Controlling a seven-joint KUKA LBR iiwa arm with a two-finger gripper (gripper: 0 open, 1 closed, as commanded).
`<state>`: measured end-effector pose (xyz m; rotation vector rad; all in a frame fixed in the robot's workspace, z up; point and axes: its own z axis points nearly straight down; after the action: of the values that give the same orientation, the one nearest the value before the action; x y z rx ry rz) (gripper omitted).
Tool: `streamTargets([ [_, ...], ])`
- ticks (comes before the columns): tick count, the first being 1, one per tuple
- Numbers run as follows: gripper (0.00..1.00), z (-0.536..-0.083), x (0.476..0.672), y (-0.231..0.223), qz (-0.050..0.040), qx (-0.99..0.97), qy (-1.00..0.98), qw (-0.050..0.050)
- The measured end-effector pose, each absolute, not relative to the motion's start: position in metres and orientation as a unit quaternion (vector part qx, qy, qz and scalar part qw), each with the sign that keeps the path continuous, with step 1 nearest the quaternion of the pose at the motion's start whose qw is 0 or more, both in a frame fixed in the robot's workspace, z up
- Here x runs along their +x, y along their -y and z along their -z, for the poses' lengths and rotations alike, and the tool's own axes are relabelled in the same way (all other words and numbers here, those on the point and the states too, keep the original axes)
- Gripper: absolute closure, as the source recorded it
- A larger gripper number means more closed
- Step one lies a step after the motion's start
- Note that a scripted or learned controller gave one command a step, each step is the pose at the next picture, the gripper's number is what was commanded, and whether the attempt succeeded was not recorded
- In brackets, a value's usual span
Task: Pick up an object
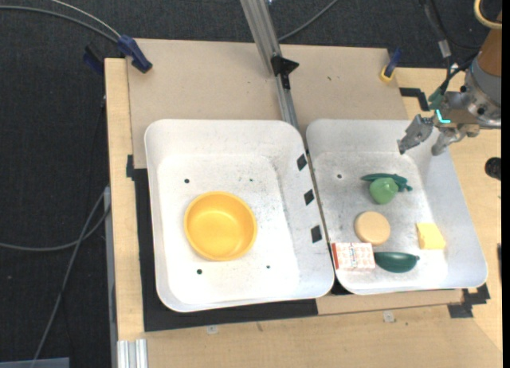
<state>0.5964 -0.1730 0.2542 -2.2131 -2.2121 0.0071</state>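
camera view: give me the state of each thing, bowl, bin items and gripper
yellow bowl: upright, mouth up, in the left bin
green fruit toy: lying in the right bin, free
tan round piece: lying flat, free
yellow block: resting near the right wall, free
dark green piece: lying near the front rim
red and white packet: flat, at the front rim
gripper: open, holding nothing, over the right bin's far corner

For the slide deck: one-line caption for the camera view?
Gripper, fingers open, above right bin's far edge; yellow bowl in left bin.
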Motion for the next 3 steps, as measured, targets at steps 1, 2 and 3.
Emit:
streamTargets([
  [1, 0.00, -0.257, 0.597, 0.173, -0.0006, -0.707, 0.707, 0.004],
  [2, 0.00, -0.197, 0.595, 0.181, -0.0033, -0.708, 0.706, 0.007],
  [3, 0.00, -0.133, 0.596, 0.176, -0.0036, -0.707, 0.707, 0.008],
])
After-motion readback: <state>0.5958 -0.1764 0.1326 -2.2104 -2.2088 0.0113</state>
